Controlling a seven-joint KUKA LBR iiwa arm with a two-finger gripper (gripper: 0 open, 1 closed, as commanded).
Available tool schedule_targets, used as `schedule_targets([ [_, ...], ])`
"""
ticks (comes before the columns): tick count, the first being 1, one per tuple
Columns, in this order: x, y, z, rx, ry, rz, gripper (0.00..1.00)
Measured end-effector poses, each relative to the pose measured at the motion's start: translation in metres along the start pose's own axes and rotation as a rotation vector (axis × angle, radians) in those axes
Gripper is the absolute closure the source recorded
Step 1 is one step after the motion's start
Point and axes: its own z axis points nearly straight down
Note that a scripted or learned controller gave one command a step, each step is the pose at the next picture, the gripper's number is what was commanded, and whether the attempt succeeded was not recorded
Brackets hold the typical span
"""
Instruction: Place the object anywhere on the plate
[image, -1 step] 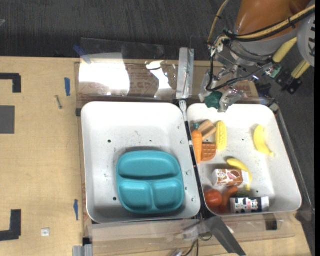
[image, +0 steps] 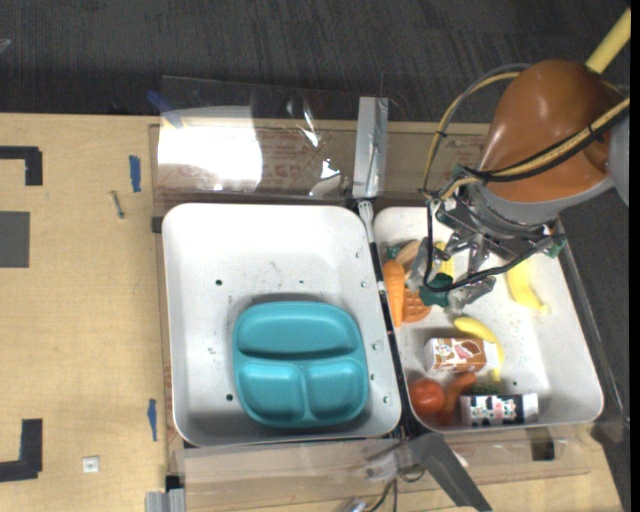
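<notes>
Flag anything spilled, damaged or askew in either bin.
Nothing spilled or broken. The teal divided plate lies flat in the left bin; the right bin holds a jumble, a black-and-white container on its side.

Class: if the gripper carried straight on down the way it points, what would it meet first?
The gripper would probably meet the small teal object beside the carrot; depth is unclear.
</notes>
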Motion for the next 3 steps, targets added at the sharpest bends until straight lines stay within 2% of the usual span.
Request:
schedule_targets([
  [1, 0.03, 0.032, -0.021, 0.004, 0.0, -0.372, 1.0],
  [2, 0.094, 0.046, 0.025, -0.001, 0.003, -0.864, 1.0],
  [3, 0.132, 0.019, 0.096, 0.014, -0.003, -0.985, 1.0],
])
